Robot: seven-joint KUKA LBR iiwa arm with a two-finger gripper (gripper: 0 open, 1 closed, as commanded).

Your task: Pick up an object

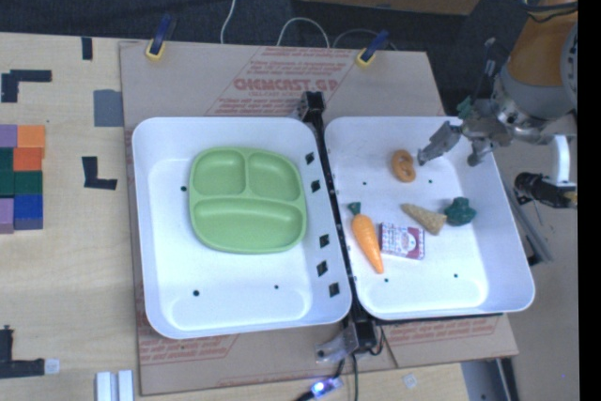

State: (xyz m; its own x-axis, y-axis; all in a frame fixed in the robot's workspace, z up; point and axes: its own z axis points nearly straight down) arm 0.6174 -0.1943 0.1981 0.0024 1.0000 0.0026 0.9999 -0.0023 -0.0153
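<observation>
camera view looks down on two white bins on the counter. the left bin [160,296] holds a green plate [248,200] with three parts. the right bin [498,291] holds an orange carrot [367,242] near its left wall, a pink card [402,241] touching the carrot, a tan wedge [424,218], a dark green toy [459,211] and a brown bun [404,166]. the gripper [457,146] hangs over the right bin's far right corner, its fingers spread wide apart with nothing between them.
</observation>
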